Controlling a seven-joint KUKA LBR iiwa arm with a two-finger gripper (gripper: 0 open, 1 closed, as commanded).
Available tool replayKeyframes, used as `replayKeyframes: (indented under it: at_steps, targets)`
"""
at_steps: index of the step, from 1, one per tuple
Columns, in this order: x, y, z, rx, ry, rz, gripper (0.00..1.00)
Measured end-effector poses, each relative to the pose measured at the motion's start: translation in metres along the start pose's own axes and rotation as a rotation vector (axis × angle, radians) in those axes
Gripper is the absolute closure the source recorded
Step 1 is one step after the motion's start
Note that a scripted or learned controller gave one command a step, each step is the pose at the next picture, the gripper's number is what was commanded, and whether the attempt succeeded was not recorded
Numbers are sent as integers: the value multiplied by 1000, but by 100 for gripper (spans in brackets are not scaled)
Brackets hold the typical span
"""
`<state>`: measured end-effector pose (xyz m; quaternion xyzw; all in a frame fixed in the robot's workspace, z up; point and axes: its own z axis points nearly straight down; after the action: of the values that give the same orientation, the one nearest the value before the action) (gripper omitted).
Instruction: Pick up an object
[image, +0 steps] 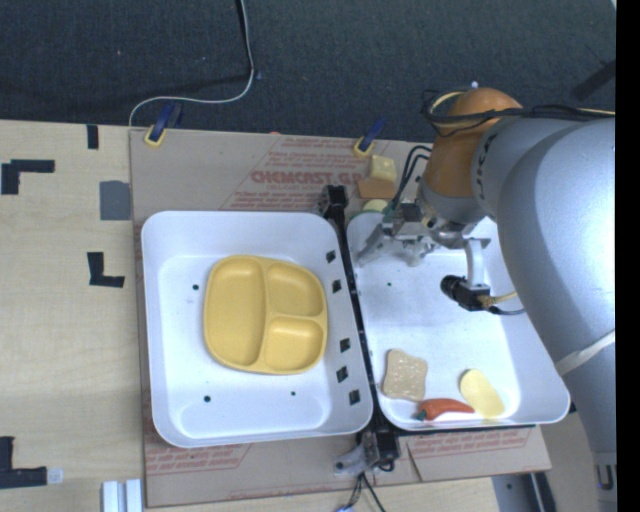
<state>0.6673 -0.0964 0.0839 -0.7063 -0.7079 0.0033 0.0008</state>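
The right bin (520, 340) holds a tan slice of toast (405, 374), a small red pepper (446, 408) and a pale yellow oval piece (483, 393), all near its front edge. My gripper (398, 238) hangs low over the back left corner of that bin, under the orange band (465, 135) of the arm. It is well apart from the three pieces at the front. I see nothing held in it.
The left bin (175, 330) carries a yellow divided plate (265, 312). A black divider (345, 300) runs between the bins. Behind the right bin sit a tan block (380, 178) and a small pale green object (374, 207). The grey arm (570, 230) covers the right side.
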Motion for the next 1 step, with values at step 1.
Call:
replayKeyframes:
  at_steps: [1]
  targets:
    - [45, -52, -107, -14, 5, -3, 0]
